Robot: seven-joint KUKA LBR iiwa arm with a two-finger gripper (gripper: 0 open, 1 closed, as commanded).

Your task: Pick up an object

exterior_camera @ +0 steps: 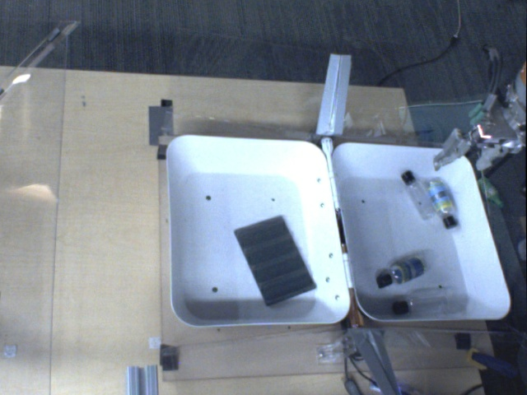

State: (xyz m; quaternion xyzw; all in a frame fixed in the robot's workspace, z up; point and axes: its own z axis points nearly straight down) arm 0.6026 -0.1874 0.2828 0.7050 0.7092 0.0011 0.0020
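Wooden bench (99,245), dark carpet (206,15) beyond. Pincer (482,142), grip unreadable, hovers just above-right of a clear bottle (430,197), lying diagonally, cap toward it.

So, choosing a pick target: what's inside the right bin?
The right bin holds two small clear bottles: one near its far side, one near its front. The front wall hides anything lying tight against it.

The pincer (486,138) sits at the right edge of the view, cut off by it, and its fingers are too small and blurred to read. The label on the clear bottle (431,197) is illegible. The small dark object (400,307) by the right bin's (494,253) near wall cannot be identified.
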